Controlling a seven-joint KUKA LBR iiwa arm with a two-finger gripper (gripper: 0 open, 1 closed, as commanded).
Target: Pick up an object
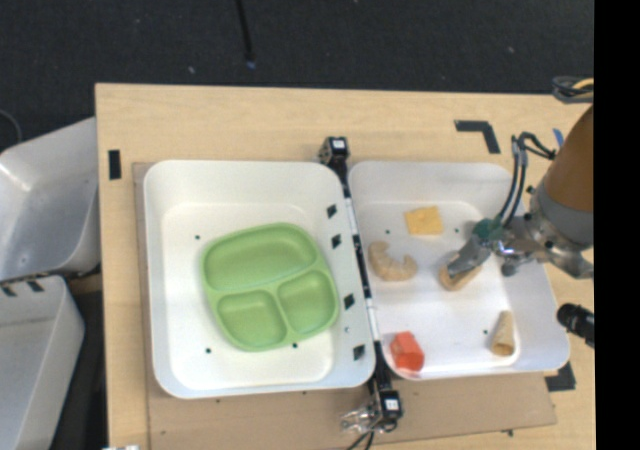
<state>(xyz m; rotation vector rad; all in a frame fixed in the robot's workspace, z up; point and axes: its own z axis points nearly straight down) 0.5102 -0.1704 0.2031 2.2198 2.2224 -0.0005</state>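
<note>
The right bin [520, 353] holds several small items: a yellow cheese-like square [424, 221], a tan curved piece [391, 264], a red block [406, 352], a tan cone-shaped piece [503, 334] and a brown piece [460, 278]. My gripper [465, 263] reaches in from the right and points down-left, its tip right at the brown piece near the bin's middle. The arm's orange band [572, 178] is at the right edge.
The left bin [170, 358] holds a green divided plate [268, 284]. A black clip row [352, 268] marks the divider between bins. Wooden bench [250, 123] surrounds both; grey equipment [40, 238] stands at far left.
</note>
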